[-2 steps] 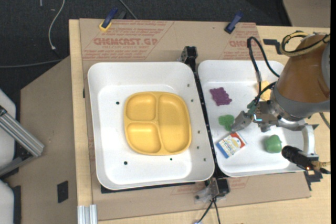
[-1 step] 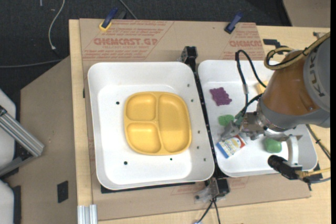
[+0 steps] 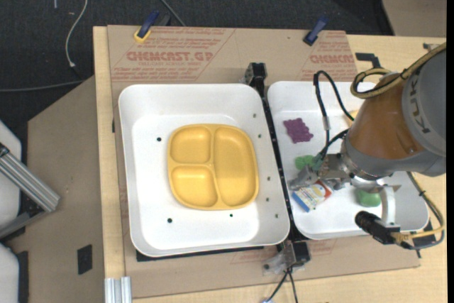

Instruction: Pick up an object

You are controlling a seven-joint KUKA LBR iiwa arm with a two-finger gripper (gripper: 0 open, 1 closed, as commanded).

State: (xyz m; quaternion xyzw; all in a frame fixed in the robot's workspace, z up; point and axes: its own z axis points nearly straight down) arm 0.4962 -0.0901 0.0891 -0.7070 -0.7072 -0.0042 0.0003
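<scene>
My gripper (image 3: 310, 179) hangs low over the left part of the right bin (image 3: 333, 223), at the end of the grey and orange arm (image 3: 386, 131). Just under and in front of it lies a small blue, white and red box (image 3: 313, 196). A green piece (image 3: 306, 162) sits right behind the gripper, touching or nearly touching it. A purple bunch-shaped object (image 3: 298, 129) lies further back in the same bin. Another green object (image 3: 367, 198) lies to the right, partly hidden by the wrist. I see nothing clearly held.
The left bin (image 3: 142, 152) holds a yellow divided plate (image 3: 213, 166). Black cables (image 3: 323, 99) loop over the right bin's back. A black mount (image 3: 255, 72) stands between the bins at the back. Blue clips (image 3: 147, 26) hold the cardboard base.
</scene>
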